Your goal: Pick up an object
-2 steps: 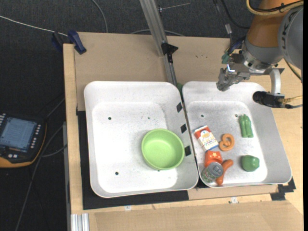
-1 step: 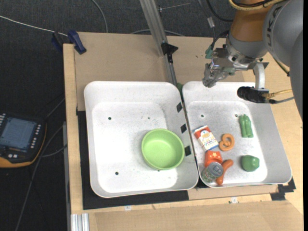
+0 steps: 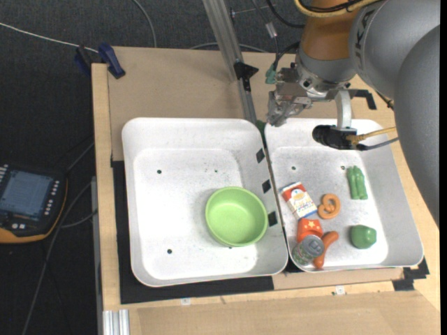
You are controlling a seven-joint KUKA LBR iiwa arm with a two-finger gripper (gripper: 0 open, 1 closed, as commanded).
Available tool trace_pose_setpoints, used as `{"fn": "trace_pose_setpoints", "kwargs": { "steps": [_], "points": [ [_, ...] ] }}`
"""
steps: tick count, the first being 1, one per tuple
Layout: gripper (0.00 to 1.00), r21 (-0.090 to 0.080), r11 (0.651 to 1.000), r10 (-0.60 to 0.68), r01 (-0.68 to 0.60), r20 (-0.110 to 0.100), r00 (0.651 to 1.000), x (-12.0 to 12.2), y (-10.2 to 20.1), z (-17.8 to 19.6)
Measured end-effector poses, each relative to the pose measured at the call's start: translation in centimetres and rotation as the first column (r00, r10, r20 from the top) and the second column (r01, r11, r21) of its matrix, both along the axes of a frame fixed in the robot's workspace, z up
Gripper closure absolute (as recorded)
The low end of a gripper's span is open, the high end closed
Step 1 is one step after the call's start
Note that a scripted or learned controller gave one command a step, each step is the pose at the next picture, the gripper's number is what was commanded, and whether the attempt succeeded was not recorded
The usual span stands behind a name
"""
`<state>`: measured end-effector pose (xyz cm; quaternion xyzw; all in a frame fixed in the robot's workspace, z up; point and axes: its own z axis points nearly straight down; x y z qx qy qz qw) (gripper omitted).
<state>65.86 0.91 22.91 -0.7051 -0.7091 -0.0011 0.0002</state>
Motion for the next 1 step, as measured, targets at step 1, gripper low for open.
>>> {"fn": "trace_pose_setpoints", "kwargs": {
  "steps": [1],
  "points": [
    [1.0,-0.001,1.0,-0.001,0.001,-0.001,1.0,0.65,4.83,-0.58]
  ]
}}
